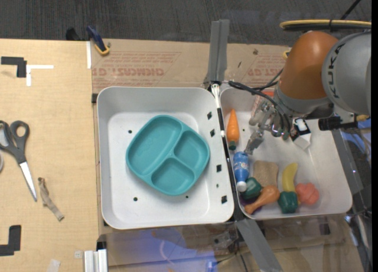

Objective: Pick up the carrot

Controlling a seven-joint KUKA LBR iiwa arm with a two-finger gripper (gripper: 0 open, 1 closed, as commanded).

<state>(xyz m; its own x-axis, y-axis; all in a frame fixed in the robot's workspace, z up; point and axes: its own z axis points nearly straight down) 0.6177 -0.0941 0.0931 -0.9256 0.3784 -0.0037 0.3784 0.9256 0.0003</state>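
Camera view: two shallow white bins sit side by side on the bench. The left bin (112, 164) contains a teal three-compartment plate (168, 155), lying flat near the bin's centre. The right bin (331, 188) contains the loose items. The carrot (233, 126) lies against the right bin's left wall, in the upper part of the bin, orange body with a green tip pointing toward the near edge. Just below it lies a blue bottle (241, 167) with a white cap. Along the near edge of the right bin are a dark green item (253, 188), an orange piece (264, 198), a tan block (266, 173), a banana (289, 176), a green block (288, 201) and a pink item (307, 193).

The gripper (260, 128) hangs above the right bin, just to the right of the carrot and apart from it. Whether its jaws are apart or together cannot be determined. Nothing is seen between them.

On the bench left of the bins lie scissors (19, 152).
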